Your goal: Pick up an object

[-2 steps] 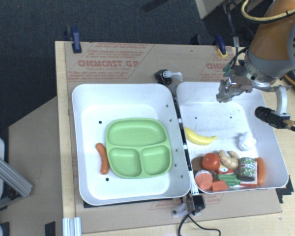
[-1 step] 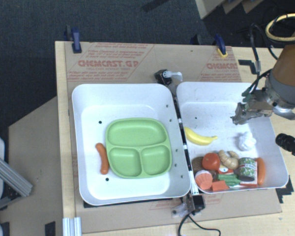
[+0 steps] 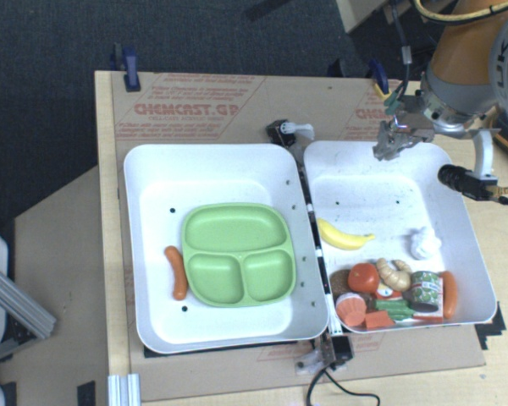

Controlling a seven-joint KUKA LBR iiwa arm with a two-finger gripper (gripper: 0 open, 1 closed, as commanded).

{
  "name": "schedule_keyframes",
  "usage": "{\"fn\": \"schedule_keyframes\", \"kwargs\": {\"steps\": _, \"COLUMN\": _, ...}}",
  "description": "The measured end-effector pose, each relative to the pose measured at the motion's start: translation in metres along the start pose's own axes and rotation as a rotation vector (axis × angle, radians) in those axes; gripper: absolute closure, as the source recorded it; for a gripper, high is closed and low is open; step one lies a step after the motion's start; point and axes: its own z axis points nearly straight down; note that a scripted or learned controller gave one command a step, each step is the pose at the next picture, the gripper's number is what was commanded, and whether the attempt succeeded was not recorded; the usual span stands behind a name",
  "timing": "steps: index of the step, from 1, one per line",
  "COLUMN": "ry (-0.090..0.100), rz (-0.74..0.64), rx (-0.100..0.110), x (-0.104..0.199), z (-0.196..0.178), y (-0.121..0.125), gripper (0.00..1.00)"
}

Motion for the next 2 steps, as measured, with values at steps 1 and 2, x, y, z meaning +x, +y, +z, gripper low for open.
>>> {"fn": "schedule_keyframes", "kwargs": {"steps": 1, "ry": 0.003, "rz": 0.006, "rx": 0.01, "x": 0.015, "z": -0.021, "y": -0.115, "gripper": 1.0}}
{"fn": "schedule_keyframes", "kwargs": {"steps": 2, "ry": 0.0, "rz": -0.002, "rx": -0.004, "x": 0.041, "z": -0.01, "y": -0.005, "gripper": 1.0}}
